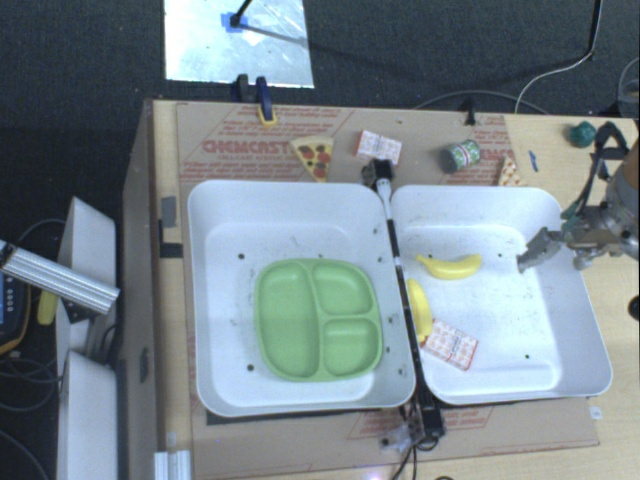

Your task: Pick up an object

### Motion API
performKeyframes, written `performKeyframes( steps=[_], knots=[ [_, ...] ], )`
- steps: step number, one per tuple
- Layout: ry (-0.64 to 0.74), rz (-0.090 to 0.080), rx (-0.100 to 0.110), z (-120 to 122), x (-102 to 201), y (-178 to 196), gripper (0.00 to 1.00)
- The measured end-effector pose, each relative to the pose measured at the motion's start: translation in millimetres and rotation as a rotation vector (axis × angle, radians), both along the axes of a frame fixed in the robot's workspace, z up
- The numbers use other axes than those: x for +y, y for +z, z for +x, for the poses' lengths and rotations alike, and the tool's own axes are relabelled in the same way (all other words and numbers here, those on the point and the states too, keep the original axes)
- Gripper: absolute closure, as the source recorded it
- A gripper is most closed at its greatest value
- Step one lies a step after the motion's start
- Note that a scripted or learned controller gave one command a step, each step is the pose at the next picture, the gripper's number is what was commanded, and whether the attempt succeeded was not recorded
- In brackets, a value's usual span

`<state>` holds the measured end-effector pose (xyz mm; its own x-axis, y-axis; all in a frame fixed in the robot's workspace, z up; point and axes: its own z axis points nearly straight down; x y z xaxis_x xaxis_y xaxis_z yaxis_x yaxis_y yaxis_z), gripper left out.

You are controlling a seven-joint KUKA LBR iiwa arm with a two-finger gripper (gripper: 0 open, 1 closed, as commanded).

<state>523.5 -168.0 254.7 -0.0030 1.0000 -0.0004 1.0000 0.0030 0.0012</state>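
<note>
Two shallow white bins sit side by side on the bench, the left bin (215,228) and the right bin (560,358). The gripper (535,250) hangs over the right bin's 2 o'clock area, near its right wall, reaching in from the right; one grey finger (533,249) slants down toward the bin floor with nothing visibly in its grasp, and how far the fingers are parted cannot be told from this angle. At about 9 o'clock from the gripper, well apart from it, a yellow banana (450,265) lies on the right bin's floor. A second yellow fruit-shaped piece (421,308) rests against the divider at the bin's 8 o'clock side, and just beside it, toward 5 o'clock, lies a small red-and-white packet (452,346). The left bin holds a green divided plate (320,320) with three compartments. Beyond the bins, toward 12 o'clock, a toy pizza slice (314,157), a small printed packet (379,147) and a little green can (463,155) lie on the board.
</note>
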Motion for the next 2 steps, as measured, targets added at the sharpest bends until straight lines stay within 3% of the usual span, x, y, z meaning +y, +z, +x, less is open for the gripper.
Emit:
performKeyframes(
  steps=[1, 2],
  knots=[
    [0.000, 0.001, 0.003, 41.7, 25.7, -128.2, 0.00],
    [0.001, 0.001, 0.000, 89.0, 74.5, -167.3, 0.00]
  ],
)
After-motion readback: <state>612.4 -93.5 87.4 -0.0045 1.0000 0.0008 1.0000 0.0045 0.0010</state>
